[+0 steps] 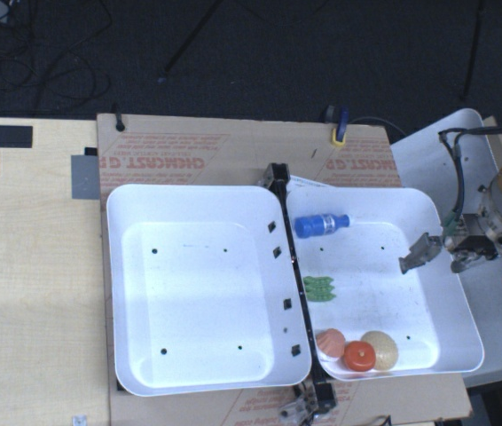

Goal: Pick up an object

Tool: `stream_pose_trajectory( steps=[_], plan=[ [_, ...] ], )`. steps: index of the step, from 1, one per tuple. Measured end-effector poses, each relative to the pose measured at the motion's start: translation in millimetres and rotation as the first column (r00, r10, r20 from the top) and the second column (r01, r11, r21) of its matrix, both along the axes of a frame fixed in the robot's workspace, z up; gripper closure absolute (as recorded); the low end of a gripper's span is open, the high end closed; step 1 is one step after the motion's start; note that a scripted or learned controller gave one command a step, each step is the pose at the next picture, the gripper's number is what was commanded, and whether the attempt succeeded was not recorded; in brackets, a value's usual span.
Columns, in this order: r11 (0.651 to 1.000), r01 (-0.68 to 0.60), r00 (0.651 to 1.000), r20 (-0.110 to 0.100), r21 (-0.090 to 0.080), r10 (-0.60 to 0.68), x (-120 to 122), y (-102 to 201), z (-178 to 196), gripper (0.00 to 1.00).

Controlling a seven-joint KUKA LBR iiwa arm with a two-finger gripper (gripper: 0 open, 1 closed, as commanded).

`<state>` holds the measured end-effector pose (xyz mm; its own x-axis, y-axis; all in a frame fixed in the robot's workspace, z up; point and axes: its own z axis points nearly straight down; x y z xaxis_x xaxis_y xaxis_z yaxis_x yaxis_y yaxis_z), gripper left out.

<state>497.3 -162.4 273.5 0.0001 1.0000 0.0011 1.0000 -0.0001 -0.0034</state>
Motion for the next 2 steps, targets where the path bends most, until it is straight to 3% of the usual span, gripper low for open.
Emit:
stream_pose_trajectory(
  steps=[1, 2],
  plan=[
    [1.000, -0.001, 1.000, -0.002, 0.001, 0.001, 0.0, -0.3, 9.5, 1.00],
    [1.000, 0.004, 1.000, 0.002, -0.003, -0.004, -18.4, -49.8, 22.4, 1.00]
  ],
)
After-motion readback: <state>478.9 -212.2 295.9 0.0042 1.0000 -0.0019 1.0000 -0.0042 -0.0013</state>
